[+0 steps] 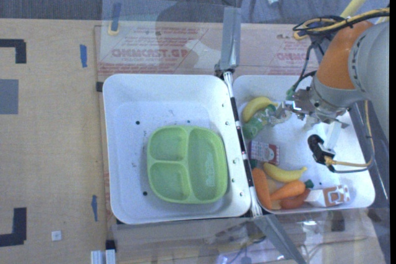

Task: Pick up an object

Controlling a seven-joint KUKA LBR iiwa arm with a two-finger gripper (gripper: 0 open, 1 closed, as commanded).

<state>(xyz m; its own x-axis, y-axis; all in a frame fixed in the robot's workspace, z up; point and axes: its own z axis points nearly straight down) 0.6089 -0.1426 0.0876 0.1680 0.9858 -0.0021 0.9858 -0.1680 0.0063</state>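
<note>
The arm (346, 65) bends down from the right over the right bin (362, 185), its gripper (281, 113) low beside a banana (255, 107). Its grip cannot be told. The left bin (124, 96) holds a green tray (187, 165).

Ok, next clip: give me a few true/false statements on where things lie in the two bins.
1. The green tray lies in the left bin. True.
2. Two bananas lie in the right bin. True: one near the top, one lower.
3. The carrots sit on the tray. False: they lie in the right bin, near its front edge.
4. The arm hangs over the left bin. False: it is over the right bin.
</note>
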